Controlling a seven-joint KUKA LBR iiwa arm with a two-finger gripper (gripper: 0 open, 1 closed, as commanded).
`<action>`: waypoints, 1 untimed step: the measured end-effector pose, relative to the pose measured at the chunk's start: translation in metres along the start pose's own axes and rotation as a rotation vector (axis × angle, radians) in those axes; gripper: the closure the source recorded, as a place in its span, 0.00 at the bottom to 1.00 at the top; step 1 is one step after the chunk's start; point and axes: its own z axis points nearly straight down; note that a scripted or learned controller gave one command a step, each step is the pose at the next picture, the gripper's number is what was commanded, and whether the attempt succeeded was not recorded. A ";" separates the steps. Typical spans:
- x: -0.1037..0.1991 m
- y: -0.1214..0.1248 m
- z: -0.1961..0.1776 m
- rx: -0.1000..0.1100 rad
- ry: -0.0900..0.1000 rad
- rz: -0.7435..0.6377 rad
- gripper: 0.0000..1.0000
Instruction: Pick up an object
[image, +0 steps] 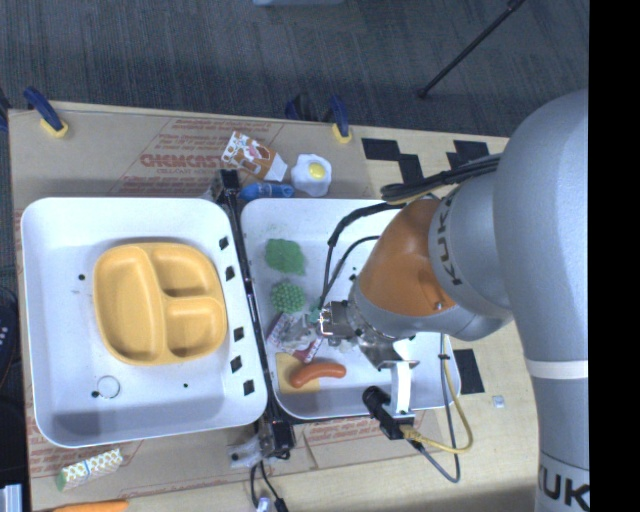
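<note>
The right bin (345, 215) holds a leafy green toy (285, 255), a green spiky ball (288, 296), a crinkled clear wrapper (288, 330) and an orange sausage (316, 373) lying on a yellow piece (288, 362). My gripper (325, 324) is low in this bin, under the orange wrist band. It sits just right of the wrapper and just above the sausage. The wrist hides its tip, and I see nothing clearly held.
The left bin (60, 225) holds a yellow divided tray (160, 300). Behind the bins lie a fried-egg toy (312, 173), a blue item (266, 190) and a snack packet (246, 153). A patterned packet (90, 467) lies at the front left. Cables (440, 440) trail off the bin's front right.
</note>
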 end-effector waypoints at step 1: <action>0.003 -0.010 0.000 0.002 0.001 0.077 0.00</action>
